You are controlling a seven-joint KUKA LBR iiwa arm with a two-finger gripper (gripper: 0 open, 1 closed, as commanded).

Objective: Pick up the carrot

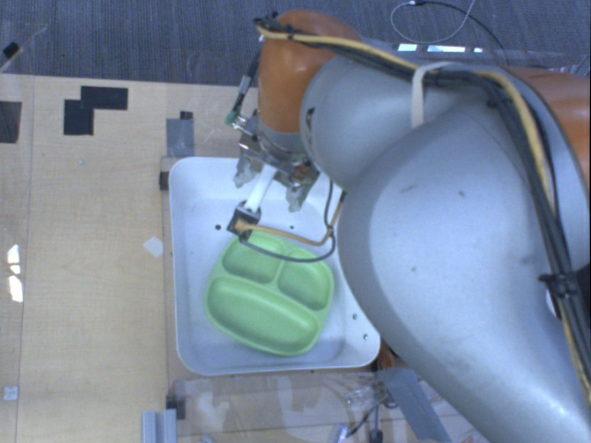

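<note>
- Judged to be at the approach step: hovering with the pincer (271, 190) low over the far half of the white bin (189, 275), just inside its far edge and about midway along it.
- Impossible to tell whether the pincer is apart, together or clamped on anything; too cluttered at the wrist to read, with a thin white bar and dark tip slanting down toward the bin floor.
- No telling where the carrot lies: nothing carrot-like on the bare bin floor along the left edge or in the near-left corner, so presumably hidden beneath the bulk of the arm (443, 247), toward the bin's right edge or its far-right corner.
- No telling, therefore, how the carrot stands relative to the pincer: under it, beside it or well apart.
- Occupying the near half of the bin: a green divided tray (268, 307) with three compartments, set at a slant, its far rim just beside the bar's dark tip.
- Draped over the tray's far rim: a thin brownish cable (309, 244), not to be mistaken for the carrot.
- Called for next, by judgement: locating the carrot first, then centring over it, lining up across its narrow width, descending clear of the tray rim, and closing only once astride it.
- Main hazard, by judgement: closing on the tray rim or on nothing.
</note>
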